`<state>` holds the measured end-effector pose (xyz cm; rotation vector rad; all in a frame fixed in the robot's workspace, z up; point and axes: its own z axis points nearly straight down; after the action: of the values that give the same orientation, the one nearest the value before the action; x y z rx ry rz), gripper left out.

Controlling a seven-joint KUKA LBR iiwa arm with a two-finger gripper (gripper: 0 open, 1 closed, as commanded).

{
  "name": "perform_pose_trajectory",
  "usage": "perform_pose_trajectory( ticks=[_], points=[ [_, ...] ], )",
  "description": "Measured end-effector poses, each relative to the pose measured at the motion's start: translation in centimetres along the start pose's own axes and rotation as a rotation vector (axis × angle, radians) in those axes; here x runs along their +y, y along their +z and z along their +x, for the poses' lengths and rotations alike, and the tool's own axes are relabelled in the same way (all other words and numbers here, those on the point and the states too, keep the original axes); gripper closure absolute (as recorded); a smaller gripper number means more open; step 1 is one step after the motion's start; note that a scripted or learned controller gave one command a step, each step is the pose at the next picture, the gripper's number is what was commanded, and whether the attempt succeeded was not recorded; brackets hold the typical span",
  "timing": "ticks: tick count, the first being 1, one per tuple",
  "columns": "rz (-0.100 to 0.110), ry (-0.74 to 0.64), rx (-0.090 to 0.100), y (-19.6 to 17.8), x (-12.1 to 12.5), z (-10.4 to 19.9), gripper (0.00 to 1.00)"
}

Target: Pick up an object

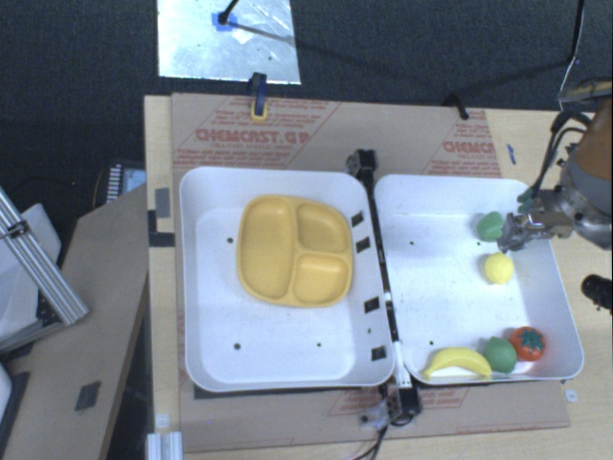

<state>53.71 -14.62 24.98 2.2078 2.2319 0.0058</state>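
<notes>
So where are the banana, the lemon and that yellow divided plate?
banana (458, 361): camera view, middle of its curved body.
lemon (498, 268): camera view, centre of the fruit.
yellow divided plate (268, 242): camera view, floor of its large left compartment.

your arm enters from the right edge, wrist bent low, gripper (514, 230) pointing leftward and down.

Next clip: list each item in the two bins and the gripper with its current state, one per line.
Yellow divided plate: flat in left bin, nothing on it.
Green fruit: right bin, at the gripper.
Lemon: loose, right bin.
Banana: lying along front wall.
Green toy: beside banana.
Tomato: front right corner.
</notes>
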Motion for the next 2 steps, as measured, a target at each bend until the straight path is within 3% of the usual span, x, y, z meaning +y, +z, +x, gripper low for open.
perform_pose_trajectory(
  ticks=[1, 2],
  points=[
    [0.001, -0.001, 0.001, 0.8, 1.1, 6.3, 1.0],
    [0.002, 0.001, 0.0, 1.4, 2.2, 10.6, 1.0]
  ],
)
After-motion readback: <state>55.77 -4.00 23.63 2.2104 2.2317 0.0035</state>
